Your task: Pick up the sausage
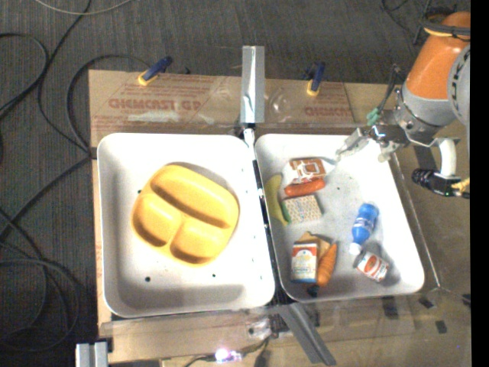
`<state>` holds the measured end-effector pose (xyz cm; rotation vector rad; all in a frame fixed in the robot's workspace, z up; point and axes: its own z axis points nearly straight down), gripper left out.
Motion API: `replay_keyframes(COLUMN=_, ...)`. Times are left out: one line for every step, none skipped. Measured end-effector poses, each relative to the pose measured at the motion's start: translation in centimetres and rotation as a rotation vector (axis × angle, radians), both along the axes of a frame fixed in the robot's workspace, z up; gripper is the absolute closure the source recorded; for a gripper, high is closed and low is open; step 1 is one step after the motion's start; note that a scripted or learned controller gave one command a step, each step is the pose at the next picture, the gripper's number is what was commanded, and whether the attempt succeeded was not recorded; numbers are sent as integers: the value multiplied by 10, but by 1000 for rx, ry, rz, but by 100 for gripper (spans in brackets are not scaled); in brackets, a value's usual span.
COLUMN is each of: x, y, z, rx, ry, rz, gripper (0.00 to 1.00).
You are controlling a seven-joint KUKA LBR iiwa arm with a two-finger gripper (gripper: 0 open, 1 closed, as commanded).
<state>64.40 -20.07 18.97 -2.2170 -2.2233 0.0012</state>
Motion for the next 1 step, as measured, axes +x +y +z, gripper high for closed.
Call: replay_keyframes(x=9, y=44, z=-72, rx=-9, ry=-35, rz=27, gripper=0)
